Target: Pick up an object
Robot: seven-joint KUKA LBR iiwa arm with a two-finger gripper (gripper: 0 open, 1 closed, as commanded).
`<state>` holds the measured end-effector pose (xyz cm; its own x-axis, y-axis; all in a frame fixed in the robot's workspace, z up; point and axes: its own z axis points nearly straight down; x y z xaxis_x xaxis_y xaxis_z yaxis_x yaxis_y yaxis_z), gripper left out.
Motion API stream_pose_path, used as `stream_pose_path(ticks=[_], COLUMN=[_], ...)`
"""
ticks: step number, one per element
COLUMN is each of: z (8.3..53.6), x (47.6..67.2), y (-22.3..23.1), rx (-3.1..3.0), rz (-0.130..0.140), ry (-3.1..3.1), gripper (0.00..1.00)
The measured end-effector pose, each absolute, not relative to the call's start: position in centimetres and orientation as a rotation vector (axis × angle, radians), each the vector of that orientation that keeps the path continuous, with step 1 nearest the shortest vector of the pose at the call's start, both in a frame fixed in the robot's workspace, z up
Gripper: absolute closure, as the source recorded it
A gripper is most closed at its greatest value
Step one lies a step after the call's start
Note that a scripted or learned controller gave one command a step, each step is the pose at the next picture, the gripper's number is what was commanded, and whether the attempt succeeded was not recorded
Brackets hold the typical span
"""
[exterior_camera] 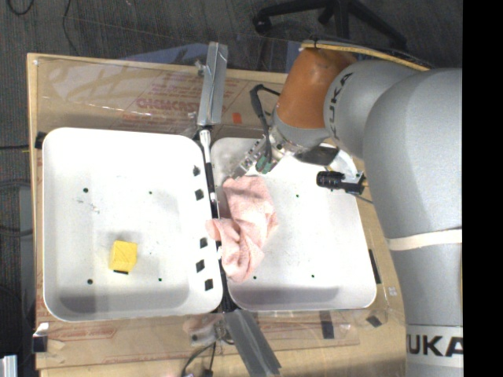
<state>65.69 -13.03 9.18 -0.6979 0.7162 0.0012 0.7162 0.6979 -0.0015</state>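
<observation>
A crumpled pink cloth [248, 223] lies along the left side of the right bin [330, 234], and its lower edge drapes toward the divider between the bins. My gripper [256, 163] is low in the far left corner of that bin, right at the cloth's upper edge. The orange-banded wrist [310, 93] hangs above it. A small yellow block [123, 256] rests in the near left part of the left bin [118, 179], far from the gripper.
The grey arm [409, 179] covers the bench's right side and overhangs the right bin's right rim. A metal bar [211, 85] runs back from the divider between the bins. Black clips [201, 246] line that divider.
</observation>
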Motion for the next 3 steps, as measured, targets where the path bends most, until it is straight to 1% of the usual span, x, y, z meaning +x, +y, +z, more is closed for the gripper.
stream_pose_path(ticks=[1, 2, 3], z=[17.3, 10.4, 20.0], x=[63.6, 60.9, 60.6], y=[-10.9, -12.1, -15.7], rx=[-0.66, 0.124, 0.314], rz=[0.001, -0.001, 0.003], ry=[-3.075, -3.138, -3.131], gripper=[1.0, 1.0, 1.0])
